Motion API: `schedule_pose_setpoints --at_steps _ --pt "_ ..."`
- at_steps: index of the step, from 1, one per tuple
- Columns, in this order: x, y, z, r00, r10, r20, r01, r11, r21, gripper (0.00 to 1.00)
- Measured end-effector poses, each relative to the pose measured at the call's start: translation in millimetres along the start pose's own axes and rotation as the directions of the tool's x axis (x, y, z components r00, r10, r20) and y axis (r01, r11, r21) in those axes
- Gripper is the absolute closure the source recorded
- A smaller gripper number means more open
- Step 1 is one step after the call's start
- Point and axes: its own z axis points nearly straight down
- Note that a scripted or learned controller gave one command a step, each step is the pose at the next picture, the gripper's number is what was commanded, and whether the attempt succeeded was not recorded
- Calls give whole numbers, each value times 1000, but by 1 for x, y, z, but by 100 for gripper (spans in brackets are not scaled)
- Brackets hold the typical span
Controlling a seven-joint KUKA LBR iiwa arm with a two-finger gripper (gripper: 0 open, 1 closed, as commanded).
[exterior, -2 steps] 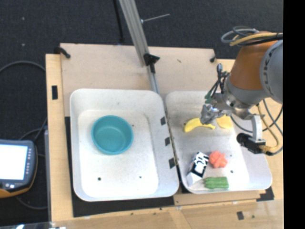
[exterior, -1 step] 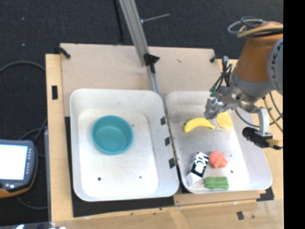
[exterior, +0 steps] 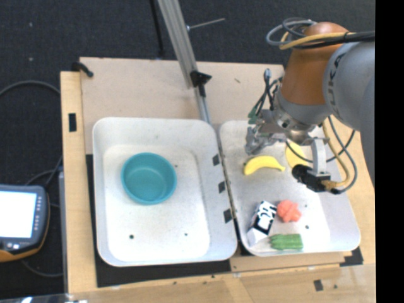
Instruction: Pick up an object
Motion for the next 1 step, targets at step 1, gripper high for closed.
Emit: schedule_pose_setpoints --at_steps 1 --pt "56 6 -12 1000 0 0 0 1000 -1 100"
